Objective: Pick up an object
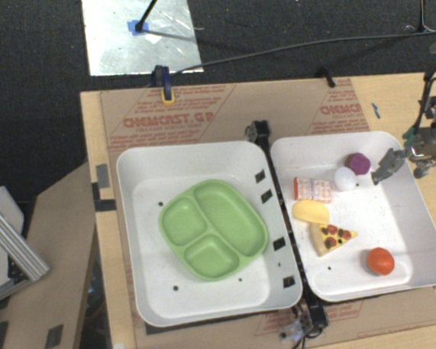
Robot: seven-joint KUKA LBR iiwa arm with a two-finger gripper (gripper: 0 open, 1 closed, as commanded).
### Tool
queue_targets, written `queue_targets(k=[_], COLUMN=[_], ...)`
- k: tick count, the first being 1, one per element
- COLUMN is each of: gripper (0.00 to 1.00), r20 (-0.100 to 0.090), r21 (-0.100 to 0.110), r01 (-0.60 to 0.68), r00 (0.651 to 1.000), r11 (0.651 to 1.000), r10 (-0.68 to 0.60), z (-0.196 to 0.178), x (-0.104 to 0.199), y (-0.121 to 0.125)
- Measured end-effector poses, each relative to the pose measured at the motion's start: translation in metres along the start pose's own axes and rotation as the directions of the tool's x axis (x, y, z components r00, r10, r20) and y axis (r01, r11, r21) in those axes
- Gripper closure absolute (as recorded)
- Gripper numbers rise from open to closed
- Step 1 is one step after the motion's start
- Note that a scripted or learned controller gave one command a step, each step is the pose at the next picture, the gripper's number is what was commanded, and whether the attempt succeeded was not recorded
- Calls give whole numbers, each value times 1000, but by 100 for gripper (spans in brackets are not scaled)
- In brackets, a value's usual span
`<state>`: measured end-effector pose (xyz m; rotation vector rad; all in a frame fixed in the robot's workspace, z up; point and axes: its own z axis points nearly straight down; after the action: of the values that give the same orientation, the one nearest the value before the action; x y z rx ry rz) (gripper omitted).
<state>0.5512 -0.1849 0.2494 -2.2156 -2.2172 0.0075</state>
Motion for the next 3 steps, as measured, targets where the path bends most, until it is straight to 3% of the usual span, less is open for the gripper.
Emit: queue_targets(k=[1, 3], gripper=[0, 0], r20=[2, 1], r21=[-10, -7], r01=[3, 1], r00=[1000, 1000], r11=[1000, 1000], r10=[-3, -1], z=[-6, 93], x=[0, -4], y=[2, -6])
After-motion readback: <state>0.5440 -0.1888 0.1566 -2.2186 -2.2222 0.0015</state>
